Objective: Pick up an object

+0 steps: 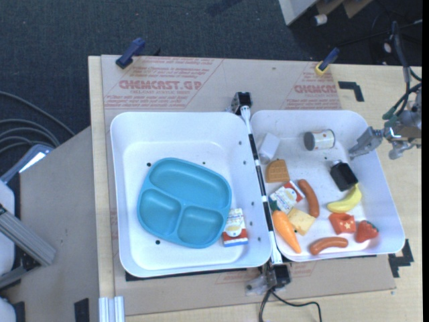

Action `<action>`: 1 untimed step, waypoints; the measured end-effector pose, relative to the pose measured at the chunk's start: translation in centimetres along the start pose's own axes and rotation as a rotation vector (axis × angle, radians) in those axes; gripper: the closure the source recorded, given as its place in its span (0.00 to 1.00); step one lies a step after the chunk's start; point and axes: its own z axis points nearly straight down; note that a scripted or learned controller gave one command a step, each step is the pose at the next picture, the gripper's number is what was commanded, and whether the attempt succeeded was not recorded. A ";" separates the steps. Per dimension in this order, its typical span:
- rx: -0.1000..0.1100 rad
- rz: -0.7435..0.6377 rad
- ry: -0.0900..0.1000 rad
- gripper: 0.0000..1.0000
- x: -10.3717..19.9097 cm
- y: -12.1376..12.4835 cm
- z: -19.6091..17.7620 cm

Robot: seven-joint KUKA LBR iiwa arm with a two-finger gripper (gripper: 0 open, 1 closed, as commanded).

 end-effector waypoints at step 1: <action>0.001 0.001 0.000 0.00 -2.5 -2.8 13.7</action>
